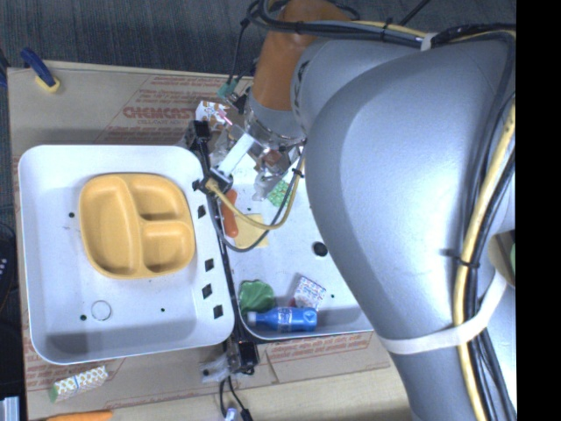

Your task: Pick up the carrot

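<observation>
The carrot is a small orange stick lying in the right bin, close against that bin's left wall. My gripper hangs just above and to the right of it, under the orange wrist band. The carrot rests on the bin floor, beside the gripper rather than in it. A green patterned item sits right by the gripper, partly hidden by it. The big grey arm covers most of the right bin.
The left bin holds a yellow divided plate. Near the right bin's front edge lie a green object, a blue bottle and a small packet. A dark round spot lies mid-bin.
</observation>
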### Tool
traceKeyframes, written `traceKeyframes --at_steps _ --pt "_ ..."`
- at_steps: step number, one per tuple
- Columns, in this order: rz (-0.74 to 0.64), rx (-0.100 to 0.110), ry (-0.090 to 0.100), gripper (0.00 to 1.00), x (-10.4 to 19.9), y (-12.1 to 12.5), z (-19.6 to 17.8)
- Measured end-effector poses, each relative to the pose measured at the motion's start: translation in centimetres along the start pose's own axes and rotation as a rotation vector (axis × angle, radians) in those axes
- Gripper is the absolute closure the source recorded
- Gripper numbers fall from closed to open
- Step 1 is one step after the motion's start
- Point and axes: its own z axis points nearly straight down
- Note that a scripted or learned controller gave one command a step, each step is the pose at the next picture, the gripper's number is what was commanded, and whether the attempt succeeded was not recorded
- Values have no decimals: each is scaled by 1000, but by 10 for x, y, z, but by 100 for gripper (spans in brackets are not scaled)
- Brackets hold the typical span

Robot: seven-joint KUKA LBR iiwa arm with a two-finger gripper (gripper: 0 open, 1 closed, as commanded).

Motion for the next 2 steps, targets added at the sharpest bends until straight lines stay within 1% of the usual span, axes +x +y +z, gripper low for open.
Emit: traceKeyframes --at_steps 1,2 --pt "141 0 -1 0 13 1 0" --pt "236 1 0 0 8 6 -101"
